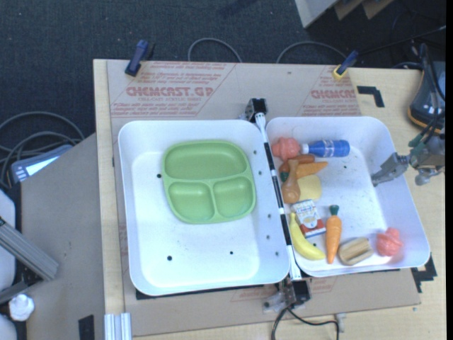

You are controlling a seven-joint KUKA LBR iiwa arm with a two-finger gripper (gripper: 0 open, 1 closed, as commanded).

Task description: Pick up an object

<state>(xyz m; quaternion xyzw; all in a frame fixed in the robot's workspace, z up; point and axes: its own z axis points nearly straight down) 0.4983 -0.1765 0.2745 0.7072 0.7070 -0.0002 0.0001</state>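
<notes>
Green divided plate point(209, 180) in left bin point(141, 261), toy carrot point(333, 238) and banana point(304, 241) in right bin point(407, 218), gripper point(388, 170) at its three o'clock rim, fingers' state cannot be told.

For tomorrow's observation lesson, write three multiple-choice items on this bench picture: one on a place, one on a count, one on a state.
1. Where does the green divided plate lie?
A. left bin
B. right bin
C. the bench

2. How many compartments has the plate?
A. two
B. three
C. five

3. How does the blue-capped bottle rest?
A. upright
B. on its side
C. on the plate

Answers:
1 A, the plate sits in the left bin.
2 B, one long section above two small ones.
3 B, it lies flat in the right bin beside the pink toy.
</notes>
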